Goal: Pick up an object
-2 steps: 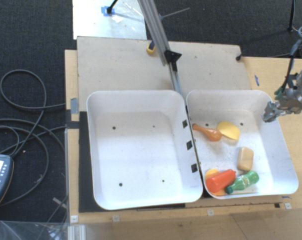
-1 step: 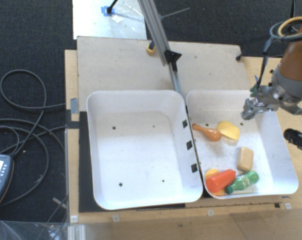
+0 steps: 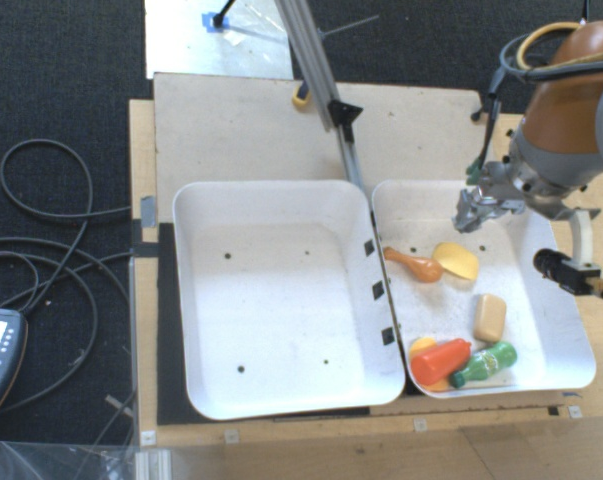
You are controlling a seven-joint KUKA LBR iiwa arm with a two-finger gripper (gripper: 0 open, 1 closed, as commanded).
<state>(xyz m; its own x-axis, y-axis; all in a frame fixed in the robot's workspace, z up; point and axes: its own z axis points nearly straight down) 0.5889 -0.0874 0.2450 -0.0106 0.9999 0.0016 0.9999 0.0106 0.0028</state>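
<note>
The arm reaches in from the upper right of the frame, its orange band bulging near the top right corner; below that, the grey wrist angles down and leftward; the gripper (image 3: 471,216) hangs at right of centre, metallic, pointing down, with nothing seen between its tips.

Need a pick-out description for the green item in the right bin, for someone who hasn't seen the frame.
Start at the right bin, the one under the gripper. Go to its near edge, where a small cluster lies: a red-orange piece and, touching its right side, the green bottle. It is the only green thing there, lying on its side, below the tan block.
</note>
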